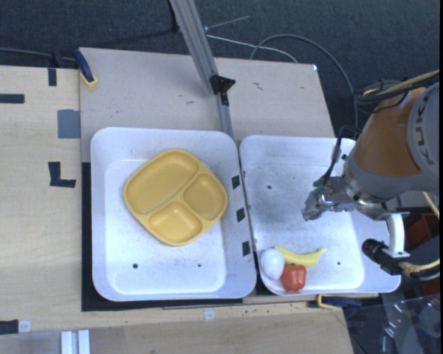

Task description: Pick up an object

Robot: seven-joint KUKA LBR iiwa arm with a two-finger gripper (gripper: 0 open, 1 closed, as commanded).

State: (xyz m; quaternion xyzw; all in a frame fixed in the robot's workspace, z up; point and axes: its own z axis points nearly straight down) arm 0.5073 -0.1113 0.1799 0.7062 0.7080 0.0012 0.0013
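A yellow banana [303, 256], a white egg-shaped object [271, 263] and a red pepper-like object [294, 277] lie together at the near edge of the right bin [280, 168]. My gripper [312, 208] hovers over the right bin's middle right, above and a little right of the banana, apart from all three. Nothing shows between its fingers.
The left bin [111, 271] holds a yellow three-compartment plate [176, 195]. A metal pole [199, 43] slants across the bench behind the bins. The arm's orange and grey body [395, 153] covers the right bin's right side.
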